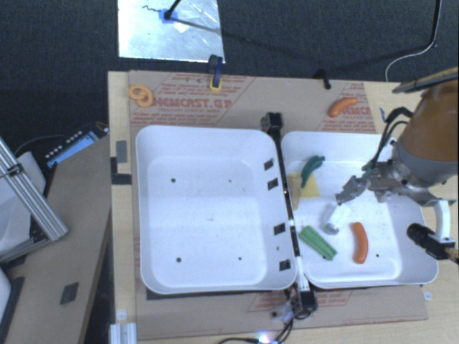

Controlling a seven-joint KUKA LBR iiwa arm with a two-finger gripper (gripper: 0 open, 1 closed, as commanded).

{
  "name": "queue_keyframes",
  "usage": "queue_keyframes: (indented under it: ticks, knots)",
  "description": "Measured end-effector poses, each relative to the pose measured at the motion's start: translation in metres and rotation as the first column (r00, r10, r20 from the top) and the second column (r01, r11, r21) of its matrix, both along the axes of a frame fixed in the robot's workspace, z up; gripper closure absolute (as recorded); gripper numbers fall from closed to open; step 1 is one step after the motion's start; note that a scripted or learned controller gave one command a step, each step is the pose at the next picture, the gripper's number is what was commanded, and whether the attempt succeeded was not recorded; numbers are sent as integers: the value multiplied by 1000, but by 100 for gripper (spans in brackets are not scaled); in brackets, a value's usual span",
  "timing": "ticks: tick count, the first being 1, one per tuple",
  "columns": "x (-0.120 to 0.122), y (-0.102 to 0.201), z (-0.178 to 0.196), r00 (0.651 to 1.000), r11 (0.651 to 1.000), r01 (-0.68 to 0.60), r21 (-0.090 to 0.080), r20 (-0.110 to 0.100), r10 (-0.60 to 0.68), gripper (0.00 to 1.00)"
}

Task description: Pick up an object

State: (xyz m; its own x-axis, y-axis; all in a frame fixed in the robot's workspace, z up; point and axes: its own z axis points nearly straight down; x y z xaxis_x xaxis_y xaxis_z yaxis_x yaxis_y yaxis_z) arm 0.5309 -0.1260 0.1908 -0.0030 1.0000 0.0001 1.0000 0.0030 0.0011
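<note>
From the fixed camera above the worktop [237, 95], the arm [434, 131] comes in from the right and its tool [350, 191] hangs over the right bin [412, 264], fingers apart at a moderate width with nothing between them. The bin holds several small things: an orange sausage-shaped piece [359, 242] near the front, a green block [317, 242] just left of it, a small grey-white piece [330, 219] between them and a little further back, and a dark green curved piece [311, 167] lying partly over a yellow flat piece [309, 184] near the bin's back left. The grey-white piece sits nearest the tool, slightly below and left of it in the view, so it looks the likeliest target. It is too small to make out in detail; it appears light and probably rigid, and a grip across its narrow width would suit. The orange piece looks smooth and rounded, liable to roll or slip unless taken at mid-length. The left bin [150, 213] lies beside it.
</note>
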Motion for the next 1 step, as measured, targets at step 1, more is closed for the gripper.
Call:
queue_keyframes:
  ticks: [1]
  knots:
    - [-11, 16, -102, 1000, 1000, 0, 3, -10, 0, 0]
